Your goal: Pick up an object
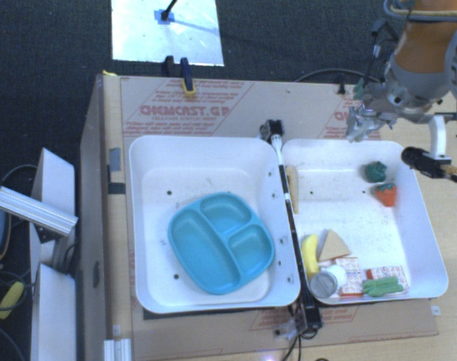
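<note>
Pincer point(359, 131) hangs at the far rim of the right bin point(431, 250), over its far wall and a little right of the bin's middle, carried by the grey and orange arm point(428, 47) that comes in from the far right; whether it is spread or pressed together I cannot tell, and nothing shows in its grip. Nearest to it, toward the bin's far right, lies a dark green lump point(376, 171), and just beside that, on the near side, an orange piece with a green top point(387, 195); the floor between these two and the pincer is bare. A pale stick point(292, 187) lies along the bin's left wall. The other pieces crowd the near edge: a yellow banana point(310, 255) touching a tan wedge point(334, 244), a round grey can point(324, 284) just nearer, a red and white packet point(350, 275) beside the can, and a green piece point(383, 285) lying on another red and white packet at the near right. The left bin point(155, 164) holds a blue divided plate point(221, 241), well apart from the pincer. A black clip point(272, 130) sits at the far end of the seam between the bins. Both bins rest on a printed cardboard sheet point(213, 105) that covers the worktop point(454, 224), with a blue and yellow clamp point(187, 79) at its far edge.
</note>
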`<state>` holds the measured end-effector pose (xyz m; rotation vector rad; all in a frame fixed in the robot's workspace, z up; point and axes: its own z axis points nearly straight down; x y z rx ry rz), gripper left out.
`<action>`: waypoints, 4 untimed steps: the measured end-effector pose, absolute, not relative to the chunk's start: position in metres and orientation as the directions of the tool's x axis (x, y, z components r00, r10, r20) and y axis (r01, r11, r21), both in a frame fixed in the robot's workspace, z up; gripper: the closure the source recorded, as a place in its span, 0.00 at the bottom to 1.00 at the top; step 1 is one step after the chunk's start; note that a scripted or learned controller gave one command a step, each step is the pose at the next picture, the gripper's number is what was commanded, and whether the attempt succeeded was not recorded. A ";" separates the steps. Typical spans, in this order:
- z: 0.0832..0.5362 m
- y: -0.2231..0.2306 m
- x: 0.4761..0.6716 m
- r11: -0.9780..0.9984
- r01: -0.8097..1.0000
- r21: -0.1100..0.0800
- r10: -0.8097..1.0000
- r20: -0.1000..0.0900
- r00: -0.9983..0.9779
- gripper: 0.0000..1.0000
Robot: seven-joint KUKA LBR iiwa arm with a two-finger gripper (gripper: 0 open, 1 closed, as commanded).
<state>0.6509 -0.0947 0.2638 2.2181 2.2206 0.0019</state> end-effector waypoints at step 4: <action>0.263 -0.114 0.628 0.003 1.000 0.002 1.000 -0.001 -0.003 1.00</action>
